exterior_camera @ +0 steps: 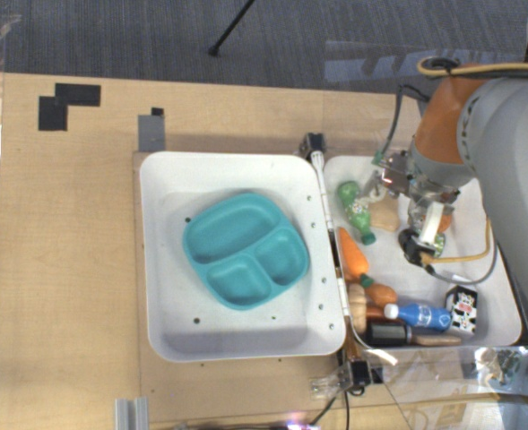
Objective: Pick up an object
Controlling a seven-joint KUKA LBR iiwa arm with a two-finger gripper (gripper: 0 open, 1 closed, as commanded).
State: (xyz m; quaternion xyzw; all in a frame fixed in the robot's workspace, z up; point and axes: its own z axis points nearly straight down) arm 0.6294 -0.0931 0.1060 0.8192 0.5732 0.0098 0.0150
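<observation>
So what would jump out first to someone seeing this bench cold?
The teal three-compartment plastic plate lying alone in the left white bin. Then the grey arm with its orange band over the right white bin, where a green plastic bottle, an orange carrot and a blue plastic bottle lie.

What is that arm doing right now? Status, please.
Tool over right bin. Green bottle and carrot close beside it, not picked up. Teal plate in left bin, out of the way.

Robotics lab, grey arm over bench, carpet floor
</observation>
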